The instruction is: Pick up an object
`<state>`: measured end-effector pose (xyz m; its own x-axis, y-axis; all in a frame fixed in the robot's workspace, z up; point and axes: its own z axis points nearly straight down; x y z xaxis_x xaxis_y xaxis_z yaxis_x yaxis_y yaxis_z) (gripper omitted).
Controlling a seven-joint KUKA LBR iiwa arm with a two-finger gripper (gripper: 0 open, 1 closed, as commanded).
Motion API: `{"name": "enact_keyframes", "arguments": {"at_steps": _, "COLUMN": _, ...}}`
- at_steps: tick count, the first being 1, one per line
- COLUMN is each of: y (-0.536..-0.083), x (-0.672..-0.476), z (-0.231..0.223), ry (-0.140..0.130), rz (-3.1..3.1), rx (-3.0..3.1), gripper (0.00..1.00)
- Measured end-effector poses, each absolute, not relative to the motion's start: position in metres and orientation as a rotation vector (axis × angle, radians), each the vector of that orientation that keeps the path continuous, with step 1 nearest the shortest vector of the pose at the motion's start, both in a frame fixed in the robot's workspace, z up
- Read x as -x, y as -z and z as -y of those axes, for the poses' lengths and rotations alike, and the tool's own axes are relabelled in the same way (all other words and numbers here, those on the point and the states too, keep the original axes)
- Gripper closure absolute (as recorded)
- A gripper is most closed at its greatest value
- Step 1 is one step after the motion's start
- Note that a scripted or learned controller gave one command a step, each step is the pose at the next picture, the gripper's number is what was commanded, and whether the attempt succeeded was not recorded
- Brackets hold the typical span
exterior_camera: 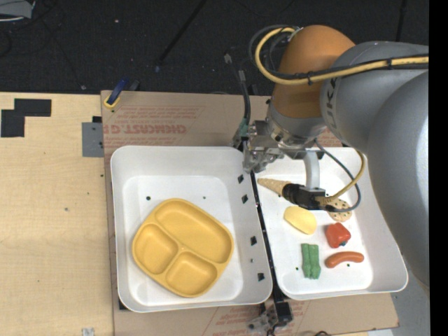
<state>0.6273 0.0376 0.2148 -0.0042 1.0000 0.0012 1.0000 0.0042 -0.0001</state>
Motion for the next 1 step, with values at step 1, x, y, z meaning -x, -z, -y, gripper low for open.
{"name": "enact_keyframes", "arguments": {"at_steps": 1, "y": -0.2182, "x": -0.6225, "z": -0.0993, "ry": 0.001, "rz": 2.225, "rx": 2.216, "gripper": 1.0}}
